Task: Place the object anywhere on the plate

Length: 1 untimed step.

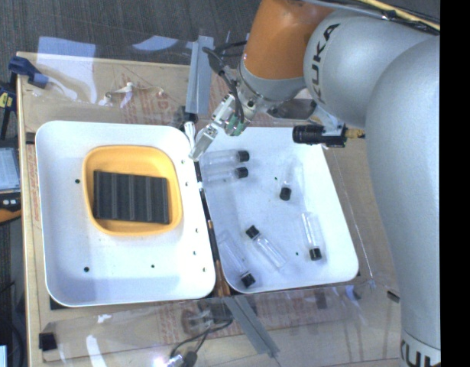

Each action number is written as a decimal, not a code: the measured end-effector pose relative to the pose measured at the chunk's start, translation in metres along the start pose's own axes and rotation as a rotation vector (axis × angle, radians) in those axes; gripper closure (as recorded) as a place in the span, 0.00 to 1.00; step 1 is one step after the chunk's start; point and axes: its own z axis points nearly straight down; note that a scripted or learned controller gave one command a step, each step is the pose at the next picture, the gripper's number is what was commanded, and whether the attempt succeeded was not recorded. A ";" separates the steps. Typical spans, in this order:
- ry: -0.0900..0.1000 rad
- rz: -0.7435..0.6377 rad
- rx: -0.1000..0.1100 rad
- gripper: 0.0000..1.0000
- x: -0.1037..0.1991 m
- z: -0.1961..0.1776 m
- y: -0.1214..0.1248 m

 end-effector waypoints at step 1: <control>0.004 -0.190 0.003 0.00 0.033 -0.015 0.020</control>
